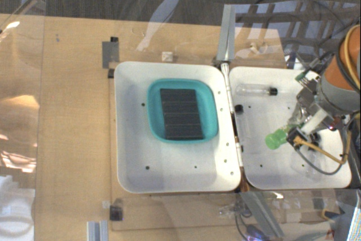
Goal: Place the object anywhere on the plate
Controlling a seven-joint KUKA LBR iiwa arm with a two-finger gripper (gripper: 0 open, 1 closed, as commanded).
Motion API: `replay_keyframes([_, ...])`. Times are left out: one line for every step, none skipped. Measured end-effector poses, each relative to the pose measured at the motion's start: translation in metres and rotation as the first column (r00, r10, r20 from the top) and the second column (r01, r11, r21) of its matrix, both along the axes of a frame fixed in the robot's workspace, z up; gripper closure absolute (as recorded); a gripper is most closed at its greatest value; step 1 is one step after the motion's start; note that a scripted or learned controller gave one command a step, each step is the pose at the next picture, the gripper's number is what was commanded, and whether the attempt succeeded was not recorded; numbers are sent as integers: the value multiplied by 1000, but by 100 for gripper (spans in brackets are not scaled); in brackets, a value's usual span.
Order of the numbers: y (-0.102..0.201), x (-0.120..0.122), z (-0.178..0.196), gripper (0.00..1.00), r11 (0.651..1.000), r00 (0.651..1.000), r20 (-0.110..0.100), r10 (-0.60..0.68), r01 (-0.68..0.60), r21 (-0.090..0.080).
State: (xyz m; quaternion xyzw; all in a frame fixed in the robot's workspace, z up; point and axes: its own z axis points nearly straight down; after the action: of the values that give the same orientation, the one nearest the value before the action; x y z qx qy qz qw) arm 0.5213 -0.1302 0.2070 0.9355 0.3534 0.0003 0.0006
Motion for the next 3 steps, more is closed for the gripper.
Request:
replay_keyframes([0, 0, 0, 0, 1000, 1000, 0, 0, 0, 0])
replay_keyframes([0, 0, 0, 0, 1000, 1000, 0, -1, 1, 0])
replay_keyframes([0, 0, 0, 0, 1000, 1000, 0, -1, 1, 0])
